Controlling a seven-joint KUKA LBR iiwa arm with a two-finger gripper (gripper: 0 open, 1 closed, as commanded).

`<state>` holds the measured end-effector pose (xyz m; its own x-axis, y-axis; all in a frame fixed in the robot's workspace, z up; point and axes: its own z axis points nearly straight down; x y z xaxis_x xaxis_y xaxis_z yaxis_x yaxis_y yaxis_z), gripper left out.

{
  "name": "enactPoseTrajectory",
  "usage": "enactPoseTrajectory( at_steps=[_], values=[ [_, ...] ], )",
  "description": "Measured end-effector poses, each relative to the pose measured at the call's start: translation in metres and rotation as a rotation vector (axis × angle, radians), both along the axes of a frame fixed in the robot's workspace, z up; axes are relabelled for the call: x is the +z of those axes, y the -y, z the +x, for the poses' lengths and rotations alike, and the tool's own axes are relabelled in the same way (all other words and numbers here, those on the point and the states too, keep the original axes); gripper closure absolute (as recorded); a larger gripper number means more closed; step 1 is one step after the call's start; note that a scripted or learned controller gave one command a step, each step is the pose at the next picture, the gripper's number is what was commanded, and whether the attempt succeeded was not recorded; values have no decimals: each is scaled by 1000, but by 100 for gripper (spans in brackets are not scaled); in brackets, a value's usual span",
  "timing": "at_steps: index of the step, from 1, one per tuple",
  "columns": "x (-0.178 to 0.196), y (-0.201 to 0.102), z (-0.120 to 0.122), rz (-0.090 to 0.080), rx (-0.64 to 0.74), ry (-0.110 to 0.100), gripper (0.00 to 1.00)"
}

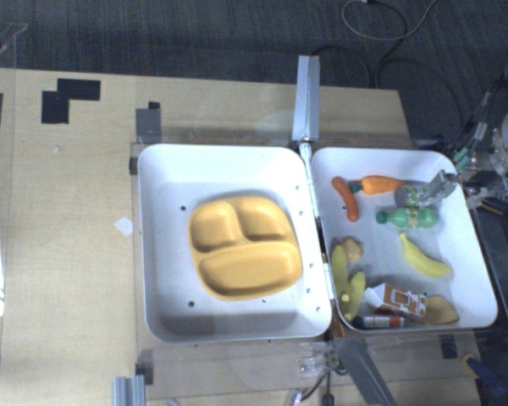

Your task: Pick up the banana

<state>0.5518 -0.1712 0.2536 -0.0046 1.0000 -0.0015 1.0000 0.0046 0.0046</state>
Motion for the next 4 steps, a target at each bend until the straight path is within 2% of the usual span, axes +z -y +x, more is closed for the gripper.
enactPoseTrajectory(
  at_steps=[1, 2, 3, 4],
  values=[
    [-137, -3, -63, -2, 235, 4, 0],
    [-126, -3, -60, -4, 237, 10, 100],
    [-4, -31, -21, -1, 220, 3, 100],
    [-4, -31, -21, -1, 220, 2, 0]
  ],
)
